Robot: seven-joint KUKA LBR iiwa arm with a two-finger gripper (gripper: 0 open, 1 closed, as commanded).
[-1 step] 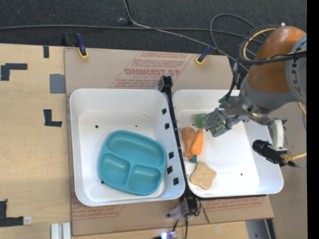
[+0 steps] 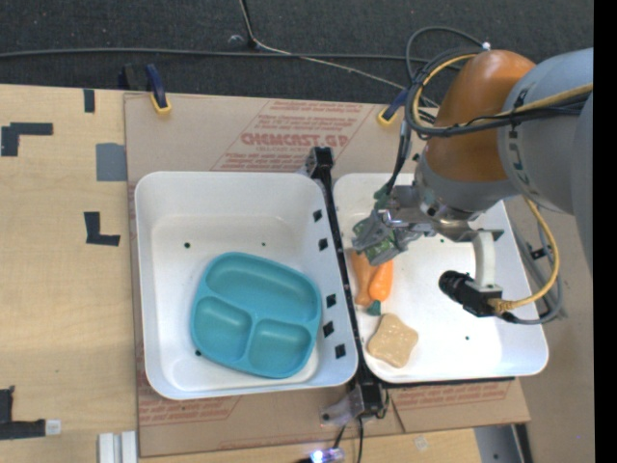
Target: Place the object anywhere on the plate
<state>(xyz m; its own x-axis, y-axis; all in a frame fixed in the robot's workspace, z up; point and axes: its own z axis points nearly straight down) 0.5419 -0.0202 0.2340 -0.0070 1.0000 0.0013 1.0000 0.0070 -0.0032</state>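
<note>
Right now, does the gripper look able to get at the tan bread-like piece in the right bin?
Probably yes. The tan piece lies uncovered near the front of the right bin, and the gripper sits just behind it, above the orange carrot.

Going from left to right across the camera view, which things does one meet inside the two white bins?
blue plate → orange carrot-shaped object. The tan piece and the gripper overlap the carrot-shaped object sideways, so they are left out of the order.
</note>
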